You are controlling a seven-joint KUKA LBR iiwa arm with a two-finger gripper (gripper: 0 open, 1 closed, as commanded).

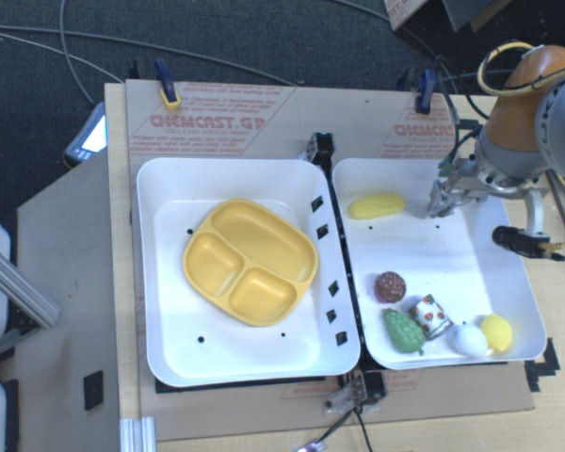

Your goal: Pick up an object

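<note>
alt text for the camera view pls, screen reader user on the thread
The arm's gripper hovers over the right bin, just right of a yellow banana-shaped toy. Near that bin's front edge lie a brown ball, a green toy, a small red-and-white toy, a white ball and a lemon. The left bin holds a yellow divided tray.

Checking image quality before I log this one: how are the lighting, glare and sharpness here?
Camera view: even, soft lighting with faint shadows; the white bins look bright but not blown out; the yellow tray is sharp, the small items near the right bin's front edge are less crisp; the end effector is slightly blurred.
</note>
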